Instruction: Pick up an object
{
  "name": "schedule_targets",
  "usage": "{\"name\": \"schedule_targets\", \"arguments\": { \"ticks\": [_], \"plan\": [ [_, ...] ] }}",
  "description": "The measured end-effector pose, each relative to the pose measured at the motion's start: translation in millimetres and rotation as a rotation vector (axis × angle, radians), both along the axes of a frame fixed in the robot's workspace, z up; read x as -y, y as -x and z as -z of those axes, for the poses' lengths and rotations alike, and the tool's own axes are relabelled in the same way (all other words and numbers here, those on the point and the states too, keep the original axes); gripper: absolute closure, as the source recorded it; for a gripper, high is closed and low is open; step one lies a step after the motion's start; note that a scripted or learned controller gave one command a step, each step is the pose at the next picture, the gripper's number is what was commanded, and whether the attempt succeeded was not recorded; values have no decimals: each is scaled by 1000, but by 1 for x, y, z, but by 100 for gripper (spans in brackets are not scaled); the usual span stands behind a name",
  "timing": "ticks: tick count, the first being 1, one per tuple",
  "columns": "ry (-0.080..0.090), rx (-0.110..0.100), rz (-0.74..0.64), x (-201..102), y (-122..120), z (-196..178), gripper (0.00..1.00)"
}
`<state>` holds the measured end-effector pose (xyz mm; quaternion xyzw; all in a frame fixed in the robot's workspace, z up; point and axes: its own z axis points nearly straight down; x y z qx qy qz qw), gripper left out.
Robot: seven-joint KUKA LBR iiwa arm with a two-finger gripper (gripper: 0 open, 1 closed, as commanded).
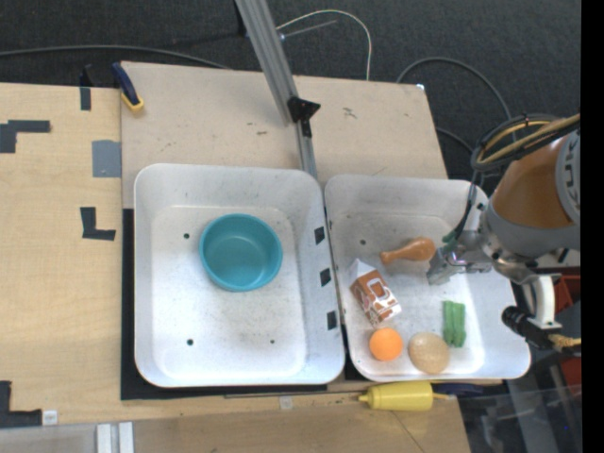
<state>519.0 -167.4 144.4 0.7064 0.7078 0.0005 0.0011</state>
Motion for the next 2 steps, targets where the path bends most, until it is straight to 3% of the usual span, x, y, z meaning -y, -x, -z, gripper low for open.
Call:
{"name": "schedule_targets", "arguments": {
  "ticks": [2],
  "plan": [
    [0, 1, 0, -4, -6, -90, 100]
  ]
}}
